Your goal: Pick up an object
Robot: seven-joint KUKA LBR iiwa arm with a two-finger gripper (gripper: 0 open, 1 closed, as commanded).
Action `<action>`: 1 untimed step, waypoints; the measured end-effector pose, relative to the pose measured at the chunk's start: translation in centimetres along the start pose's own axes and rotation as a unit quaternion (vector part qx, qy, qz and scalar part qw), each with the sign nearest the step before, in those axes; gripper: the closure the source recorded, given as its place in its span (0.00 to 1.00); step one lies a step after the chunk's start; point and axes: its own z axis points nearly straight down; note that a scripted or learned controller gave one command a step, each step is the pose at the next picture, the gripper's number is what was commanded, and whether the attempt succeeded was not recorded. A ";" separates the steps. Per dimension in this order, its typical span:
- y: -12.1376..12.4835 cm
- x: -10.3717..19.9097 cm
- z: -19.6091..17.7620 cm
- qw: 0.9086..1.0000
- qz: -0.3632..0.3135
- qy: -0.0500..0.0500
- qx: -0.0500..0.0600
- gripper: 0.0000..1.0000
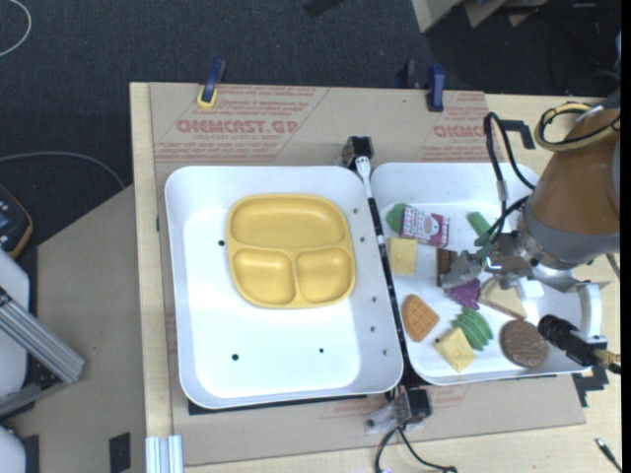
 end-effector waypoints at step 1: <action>-0.1 -1.0 5.2 1.000 0.000 -0.001 -0.004 0.00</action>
